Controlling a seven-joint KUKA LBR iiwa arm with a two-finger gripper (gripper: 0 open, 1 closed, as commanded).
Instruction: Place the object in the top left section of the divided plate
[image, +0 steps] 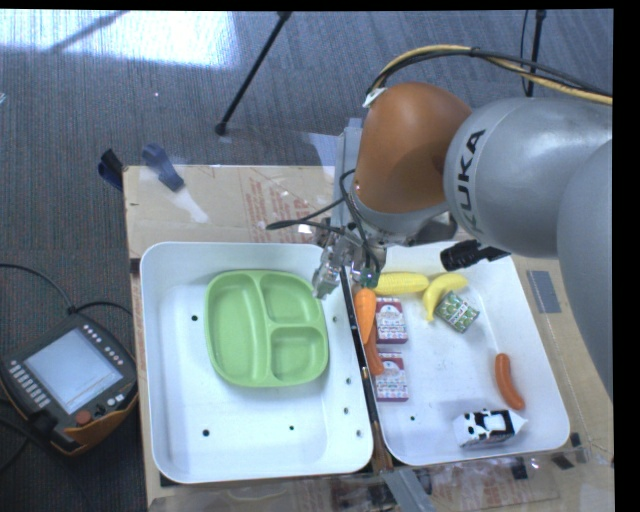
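carrot (366, 312) is seen hanging just below the gripper (345, 266), over the seam between the two bins, though whether it is truly pinched cannot be told from this slant. the green divided plate (267, 327) is laid in the left bin (180, 420), its top left section bare, so a short carry leftward is probably called for.

Arm (520, 170) bent low, pincer (345, 268) pointing down

Bright, even light fills both white bins (170, 300). A sunlit patch glares on the floor (130, 40) top left. Focus is slightly soft.
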